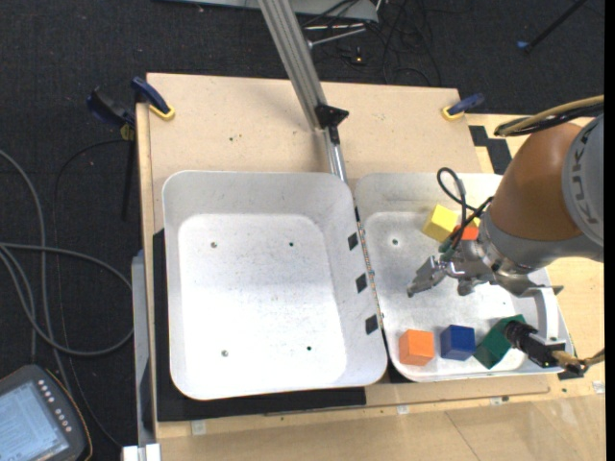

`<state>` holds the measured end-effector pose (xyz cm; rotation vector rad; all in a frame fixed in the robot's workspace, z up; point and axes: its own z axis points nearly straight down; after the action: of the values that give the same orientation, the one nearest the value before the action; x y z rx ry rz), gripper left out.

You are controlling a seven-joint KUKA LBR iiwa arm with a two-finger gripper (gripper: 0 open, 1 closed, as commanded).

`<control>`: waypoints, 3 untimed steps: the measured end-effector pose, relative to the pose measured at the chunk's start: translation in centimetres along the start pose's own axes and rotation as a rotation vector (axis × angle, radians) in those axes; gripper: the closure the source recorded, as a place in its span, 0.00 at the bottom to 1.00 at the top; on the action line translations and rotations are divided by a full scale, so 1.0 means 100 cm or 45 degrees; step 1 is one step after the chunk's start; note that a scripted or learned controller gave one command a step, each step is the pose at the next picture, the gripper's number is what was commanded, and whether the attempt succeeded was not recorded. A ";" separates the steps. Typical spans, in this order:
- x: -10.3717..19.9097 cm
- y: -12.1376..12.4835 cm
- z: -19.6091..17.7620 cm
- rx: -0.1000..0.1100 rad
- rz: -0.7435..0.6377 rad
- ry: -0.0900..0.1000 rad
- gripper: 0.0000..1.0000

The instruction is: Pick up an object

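My gripper (pixel 430 279) hangs over the middle of the right bin (pixel 389 221), pointing left, with nothing visibly held. A yellow block (pixel 441 223) lies just up and right of it, next to a small red-orange piece (pixel 468 230) partly hidden by the wrist. Along the bin's front edge sit an orange block (pixel 416 346), a blue block (pixel 458 342) and a green block (pixel 496 343), all below the gripper and apart from it.
The left bin (pixel 255 277) adjoins the right one along a shared rim (pixel 363 277). A metal pole (pixel 298 56) slants in from the top to the rims' far end. Clamps (pixel 154 99) (pixel 463 106) hold the board's far corners.
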<state>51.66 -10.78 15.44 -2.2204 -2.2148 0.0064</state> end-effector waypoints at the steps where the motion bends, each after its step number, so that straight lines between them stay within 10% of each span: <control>1: 0.001 -0.001 0.054 0.000 -0.002 0.001 0.00; 2: 0.000 0.001 0.040 -0.010 -0.001 -0.002 1.00; 3: -0.007 0.000 -0.004 -0.016 -0.002 -0.004 1.00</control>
<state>51.62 -11.45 15.89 -2.2263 -2.2246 -0.0042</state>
